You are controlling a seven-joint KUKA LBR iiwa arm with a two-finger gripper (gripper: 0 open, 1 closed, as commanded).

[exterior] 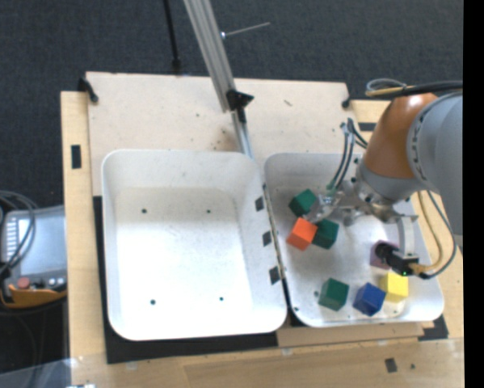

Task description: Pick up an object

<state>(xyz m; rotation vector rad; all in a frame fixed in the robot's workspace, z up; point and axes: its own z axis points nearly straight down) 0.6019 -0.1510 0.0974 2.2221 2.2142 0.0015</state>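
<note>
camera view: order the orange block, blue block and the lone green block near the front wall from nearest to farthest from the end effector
1. Orange block, just left and below the end effector.
2. Lone green block, toward the right bin's front.
3. Blue block, front right, beside the yellow block.

Matt white plastic bins (112, 217)

Two bins (185, 330), six blocks (303, 233)
</note>
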